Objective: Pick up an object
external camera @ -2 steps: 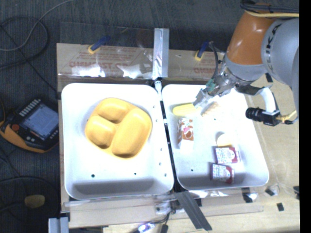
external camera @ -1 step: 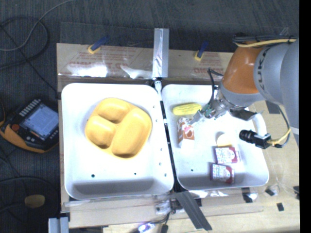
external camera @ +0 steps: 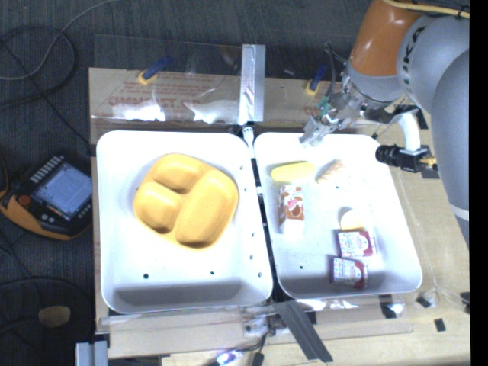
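While the gripper [external camera: 316, 130] hovers at the right bin's [external camera: 396, 204] far rim, finger spread unclear, a yellow block [external camera: 290, 172] lies just below it, inside that bin.

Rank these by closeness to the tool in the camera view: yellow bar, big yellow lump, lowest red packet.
Measured from the tool:
1. Yellow bar, right bin, top.
2. Big yellow lump, left bin.
3. Lowest red packet, right bin, bottom.
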